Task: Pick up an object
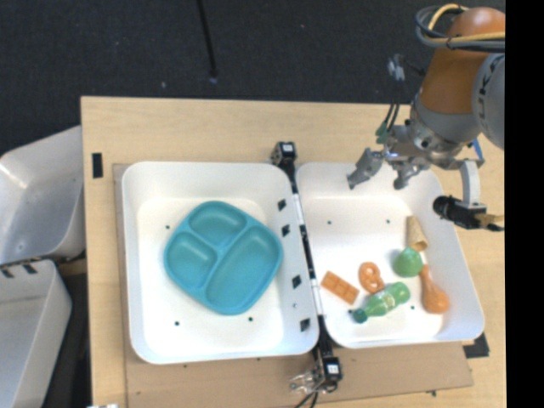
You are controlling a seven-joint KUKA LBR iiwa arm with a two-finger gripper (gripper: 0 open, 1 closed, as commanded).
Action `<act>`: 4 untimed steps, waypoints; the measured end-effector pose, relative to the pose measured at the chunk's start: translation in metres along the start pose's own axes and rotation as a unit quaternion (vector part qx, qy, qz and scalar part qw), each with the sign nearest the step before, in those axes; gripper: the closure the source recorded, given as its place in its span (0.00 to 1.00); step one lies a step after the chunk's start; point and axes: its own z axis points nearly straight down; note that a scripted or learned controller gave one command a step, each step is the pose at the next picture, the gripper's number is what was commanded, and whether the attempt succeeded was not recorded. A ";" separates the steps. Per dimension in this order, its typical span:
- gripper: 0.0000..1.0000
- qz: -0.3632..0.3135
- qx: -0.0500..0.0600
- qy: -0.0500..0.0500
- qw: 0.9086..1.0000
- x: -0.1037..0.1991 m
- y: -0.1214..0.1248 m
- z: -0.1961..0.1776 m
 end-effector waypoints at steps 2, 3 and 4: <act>0.00 0.000 -0.005 -0.002 1.000 -0.010 -0.003 0.040; 0.00 0.000 -0.005 -0.002 1.000 -0.008 0.002 0.083; 0.00 0.001 -0.005 -0.002 1.000 -0.010 0.002 0.134</act>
